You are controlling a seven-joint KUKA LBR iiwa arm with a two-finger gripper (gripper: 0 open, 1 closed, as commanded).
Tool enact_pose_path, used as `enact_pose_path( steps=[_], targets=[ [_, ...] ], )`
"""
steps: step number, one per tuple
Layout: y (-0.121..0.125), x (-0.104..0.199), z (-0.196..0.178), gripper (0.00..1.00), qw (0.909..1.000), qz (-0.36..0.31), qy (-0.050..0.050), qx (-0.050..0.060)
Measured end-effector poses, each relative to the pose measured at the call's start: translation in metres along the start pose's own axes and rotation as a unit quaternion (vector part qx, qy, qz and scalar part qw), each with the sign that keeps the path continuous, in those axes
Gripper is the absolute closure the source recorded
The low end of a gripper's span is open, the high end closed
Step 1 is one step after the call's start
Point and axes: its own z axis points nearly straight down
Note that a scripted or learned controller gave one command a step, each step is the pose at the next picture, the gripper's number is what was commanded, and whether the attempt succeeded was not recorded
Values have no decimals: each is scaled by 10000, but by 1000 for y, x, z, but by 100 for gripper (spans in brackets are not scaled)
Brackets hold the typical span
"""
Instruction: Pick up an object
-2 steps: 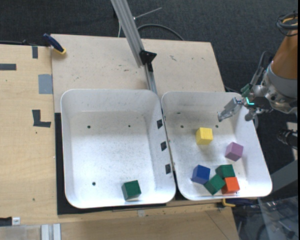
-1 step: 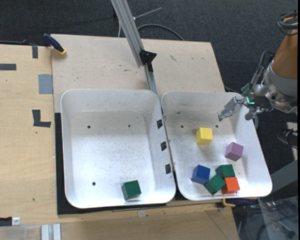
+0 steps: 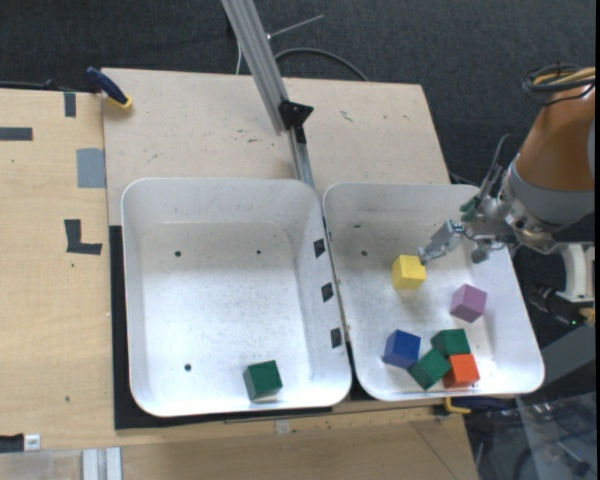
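Note:
The right bin (image 3: 360,218) holds several cubes. A yellow cube (image 3: 409,271) lies near its middle and a purple cube (image 3: 468,302) sits to the right of it. A blue cube (image 3: 401,348), two green cubes (image 3: 431,368) and an orange cube (image 3: 463,370) cluster at the front. My gripper (image 3: 461,246) hangs over the right bin's back right part, just up and right of the yellow cube. Its fingers (image 3: 441,243) are spread open with nothing between them.
The left bin (image 3: 180,208) holds one green cube (image 3: 264,379) near its front edge. A metal post (image 3: 265,58) slants up from the ridge between the bins. The arm's orange band (image 3: 565,143) is at the right edge.

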Motion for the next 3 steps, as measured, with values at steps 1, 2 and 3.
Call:
enact_pose_path(
  steps=[1, 2, 3],
  targets=[
    [6, 6, 49, 0, 10000, -8, -2, -6],
    [3, 14, 96, 0, 10000, -6, -1, -5],
    [4, 14, 83, 100, 10000, -9, 0, -22]
  ],
)
